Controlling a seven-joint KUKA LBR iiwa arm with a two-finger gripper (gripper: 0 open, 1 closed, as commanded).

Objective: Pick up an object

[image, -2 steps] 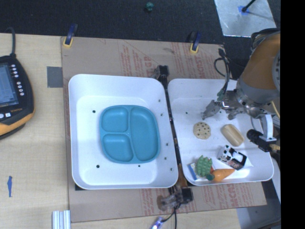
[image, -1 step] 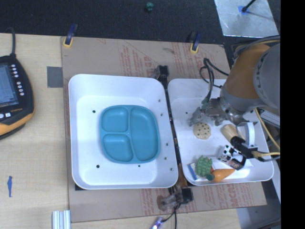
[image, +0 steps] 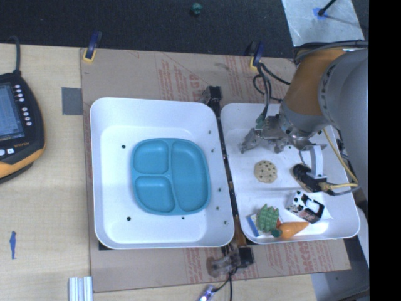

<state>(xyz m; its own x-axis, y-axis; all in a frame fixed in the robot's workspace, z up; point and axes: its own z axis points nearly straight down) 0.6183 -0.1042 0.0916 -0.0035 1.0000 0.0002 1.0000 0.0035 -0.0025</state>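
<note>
Cardboard (image: 156,71) covers the wooden bench (image: 37,218), clamped at its far edge, with dark carpet (image: 125,5) beyond. Two white bins sit side by side: the left bin (image: 106,168) holds a blue divided plate (image: 169,175); the right bin (image: 241,187) holds a cookie (image: 265,171), a carrot (image: 292,229) and a green toy (image: 269,219). The gripper (image: 260,140) hangs open above the right bin's far end, holding nothing. A control pendant (image: 15,127) lies at the left.

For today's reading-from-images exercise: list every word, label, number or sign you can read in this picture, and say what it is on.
No text can be read with certainty.
Cardboard sheet under the bins: rows of red print, too blurred to read.
Teach pendant at the left: a lit screen and buttons, too small to read.
Black-and-white object in the right bin: a pattern, no legible words.
</note>
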